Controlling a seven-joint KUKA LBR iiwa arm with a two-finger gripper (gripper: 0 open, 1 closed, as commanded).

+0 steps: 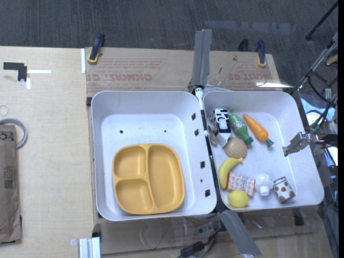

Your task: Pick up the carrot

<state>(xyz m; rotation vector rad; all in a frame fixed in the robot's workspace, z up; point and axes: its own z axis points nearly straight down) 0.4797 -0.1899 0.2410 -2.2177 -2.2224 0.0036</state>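
The carrot [255,127] is orange with a small green tip and lies slantwise in the upper part of the right bin [301,117]. Its left end is close beside a green bottle [240,127]. My gripper [295,143] shows as a small grey piece at the right bin's right rim, well to the right of the carrot and a little below it. Nothing is seen in it. The carrot lies in full view with bare bin floor to its right.
In the right bin lie a brown kiwi [235,148], a banana [228,171], a lemon [238,199], a red-and-white packet [240,183], a white lump [263,184], a small spotted box [283,190] and a black-and-white card [221,120]. A yellow divided plate [149,177] sits in the left bin [102,144].
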